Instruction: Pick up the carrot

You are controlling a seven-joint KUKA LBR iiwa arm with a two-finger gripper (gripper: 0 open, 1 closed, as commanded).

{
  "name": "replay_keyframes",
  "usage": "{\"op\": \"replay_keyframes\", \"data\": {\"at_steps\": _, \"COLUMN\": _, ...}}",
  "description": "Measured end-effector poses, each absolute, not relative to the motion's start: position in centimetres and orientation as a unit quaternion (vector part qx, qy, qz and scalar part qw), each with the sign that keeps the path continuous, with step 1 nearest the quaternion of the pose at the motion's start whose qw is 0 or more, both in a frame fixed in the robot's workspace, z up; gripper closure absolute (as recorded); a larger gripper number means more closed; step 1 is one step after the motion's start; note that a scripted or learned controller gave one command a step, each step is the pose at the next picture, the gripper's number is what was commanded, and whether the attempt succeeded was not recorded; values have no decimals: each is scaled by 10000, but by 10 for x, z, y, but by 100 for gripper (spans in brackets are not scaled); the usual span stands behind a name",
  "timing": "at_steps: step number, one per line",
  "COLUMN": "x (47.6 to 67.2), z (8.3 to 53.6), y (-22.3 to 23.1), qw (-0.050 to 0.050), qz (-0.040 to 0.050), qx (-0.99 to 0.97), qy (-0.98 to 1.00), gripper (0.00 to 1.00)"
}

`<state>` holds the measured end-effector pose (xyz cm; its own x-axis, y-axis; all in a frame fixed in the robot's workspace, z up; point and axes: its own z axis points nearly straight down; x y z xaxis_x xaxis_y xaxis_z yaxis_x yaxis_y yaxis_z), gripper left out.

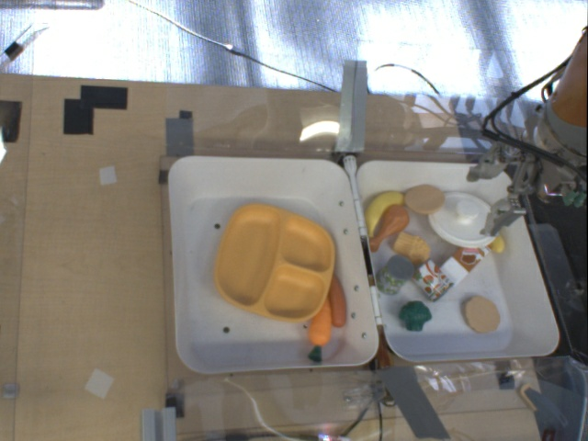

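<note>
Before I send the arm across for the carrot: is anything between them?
Yes. The end effector is over the right bin; the carrot lies in the left bin, so the divider intervenes.

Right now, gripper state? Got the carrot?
Two-finger gripper: above the right white bin, fingers unclear, cannot be told. Orange carrot with green top lies in the left white bin, not held.

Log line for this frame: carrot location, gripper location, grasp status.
carrot: left bin, beside yellow tray, touching sausage | gripper: over right bin, near white plate | grasp: none
</note>
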<state>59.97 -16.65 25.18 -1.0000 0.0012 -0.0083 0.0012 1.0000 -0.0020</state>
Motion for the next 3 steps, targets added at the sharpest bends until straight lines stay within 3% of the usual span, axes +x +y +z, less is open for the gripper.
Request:
{"op": "replay_keyframes", "data": {"at_steps": 1, "x": 540, "z": 216, "y": -148, "qw": 29, "qz": 1, "qx": 1082, "qy": 9941, "gripper": 0}}
{"op": "replay_keyframes", "data": {"at_steps": 2, "x": 489, "z": 218, "y": -112, "qw": 34, "qz": 7, "qx": 1342, "qy": 9910, "gripper": 0}}
{"op": "replay_keyframes", "data": {"at_steps": 3, "x": 491, "z": 230, "y": -112, "qw": 74, "qz": -2, "qx": 1324, "qy": 9912, "gripper": 100}}
